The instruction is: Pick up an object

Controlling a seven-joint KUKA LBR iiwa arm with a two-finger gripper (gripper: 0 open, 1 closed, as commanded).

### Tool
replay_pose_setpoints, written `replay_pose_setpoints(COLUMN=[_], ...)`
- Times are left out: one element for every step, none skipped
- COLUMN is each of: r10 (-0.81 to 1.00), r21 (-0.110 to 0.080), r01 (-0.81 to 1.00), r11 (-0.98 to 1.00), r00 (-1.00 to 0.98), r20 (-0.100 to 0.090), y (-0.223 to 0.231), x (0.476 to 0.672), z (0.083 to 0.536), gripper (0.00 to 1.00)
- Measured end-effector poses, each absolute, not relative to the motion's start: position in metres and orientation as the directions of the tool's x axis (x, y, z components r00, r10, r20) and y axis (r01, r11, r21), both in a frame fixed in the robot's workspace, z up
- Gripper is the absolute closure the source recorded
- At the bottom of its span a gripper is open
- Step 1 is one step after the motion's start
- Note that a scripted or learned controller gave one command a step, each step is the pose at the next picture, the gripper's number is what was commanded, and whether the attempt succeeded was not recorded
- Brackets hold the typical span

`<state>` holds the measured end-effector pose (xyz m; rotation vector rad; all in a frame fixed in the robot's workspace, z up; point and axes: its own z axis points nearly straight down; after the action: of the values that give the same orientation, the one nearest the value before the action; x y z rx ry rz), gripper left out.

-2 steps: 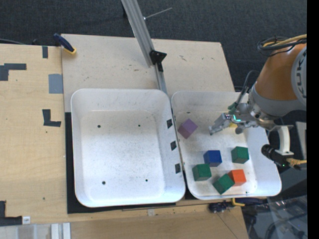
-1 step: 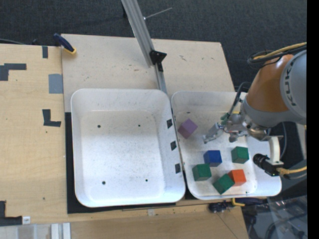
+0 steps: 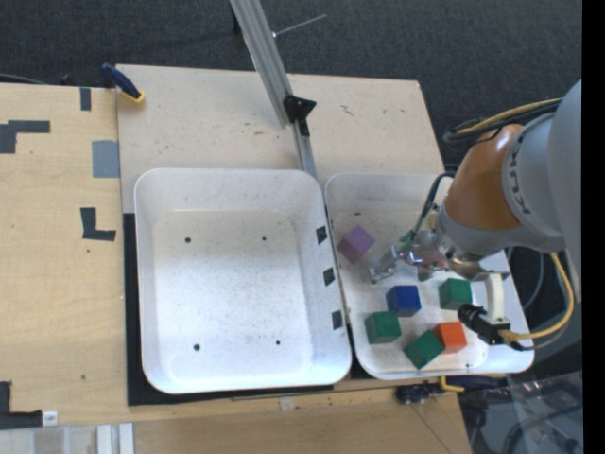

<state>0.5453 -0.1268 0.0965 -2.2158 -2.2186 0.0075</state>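
Jaws (image 3: 386, 269) are down in the right bin (image 3: 378, 192), but I honestly can't tell from my feed whether they're open or closed, and nothing visibly sits between them. Closest to them are the purple cube (image 3: 356, 243), just up-left, and the blue cube (image 3: 405, 298), just below. Further out sit two green cubes (image 3: 383, 326) (image 3: 456, 292), a green block (image 3: 424, 349) touching an orange one (image 3: 451, 336). Left bin (image 3: 151, 197) is alongside on the table (image 3: 208, 112).
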Motion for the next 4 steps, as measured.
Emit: replay_pose_setpoints(r10=[1.000,1.000,1.000,1.000], r21=[-0.004,-0.004,0.005,0.003], r01=[1.000,1.000,1.000,1.000], r11=[0.001,0.001,0.001,0.002], r00=[-0.001,-0.001,-0.001,-0.002], r20=[0.000,0.002,-0.001,-0.001], y=[-0.126,-0.126,-0.125,-0.121], x=[0.544,0.545,0.544,0.549], z=[0.091,0.101,0.164,0.208], gripper=[0.00,1.00,1.00,1.00])
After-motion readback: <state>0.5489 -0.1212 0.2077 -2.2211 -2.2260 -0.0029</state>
